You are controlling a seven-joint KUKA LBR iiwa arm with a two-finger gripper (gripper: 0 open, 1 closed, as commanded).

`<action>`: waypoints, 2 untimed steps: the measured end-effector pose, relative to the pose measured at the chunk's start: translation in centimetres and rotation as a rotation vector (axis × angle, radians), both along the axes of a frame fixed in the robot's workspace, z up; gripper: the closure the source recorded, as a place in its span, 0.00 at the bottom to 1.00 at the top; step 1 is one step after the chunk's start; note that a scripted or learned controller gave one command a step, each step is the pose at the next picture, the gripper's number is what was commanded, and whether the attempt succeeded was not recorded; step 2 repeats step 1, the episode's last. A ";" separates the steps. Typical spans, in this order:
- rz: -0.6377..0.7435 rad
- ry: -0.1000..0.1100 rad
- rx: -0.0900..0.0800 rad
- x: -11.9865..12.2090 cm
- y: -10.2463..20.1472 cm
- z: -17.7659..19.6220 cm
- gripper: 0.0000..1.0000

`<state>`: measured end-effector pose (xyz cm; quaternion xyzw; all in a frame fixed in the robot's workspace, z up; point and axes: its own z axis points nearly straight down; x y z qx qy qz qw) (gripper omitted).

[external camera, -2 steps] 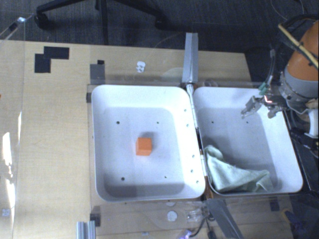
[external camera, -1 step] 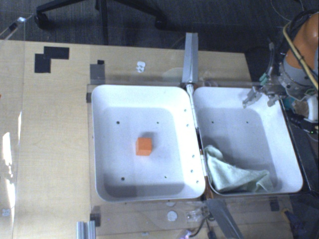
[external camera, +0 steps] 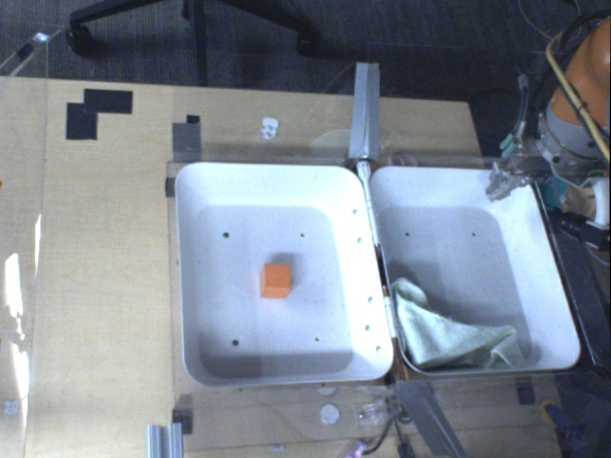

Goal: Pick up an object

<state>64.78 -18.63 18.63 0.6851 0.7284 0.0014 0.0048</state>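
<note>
My gripper sits at the far right corner of the right bin, up by the back rim, and from this high slanted camera I cannot tell what state it is in; the metal end is small and pale against the white wall, and I see nothing caught in it. Above it the wrist and the orange band of the arm crowd the upper right of my view, with cables looping around them. The thing I would count as pickable in the left bin is an orange cube, resting flat on the floor a little below the middle, well apart from every wall and well away from the gripper. In the right bin a pale green cloth lies crumpled in the near left corner, pressed against the wall beside the divider and spreading along the front edge. The two bins stand side by side, touching along a grey metal bar that runs back across the wooden bench. On the bench I also see black tape marks at the upper left, and the legs of a chair base on the dark carpet beyond.
</note>
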 end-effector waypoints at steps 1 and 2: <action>0.101 0.002 0.000 2.3 -1.4 4.9 1.00; 0.101 0.002 0.000 2.3 -1.4 4.9 1.00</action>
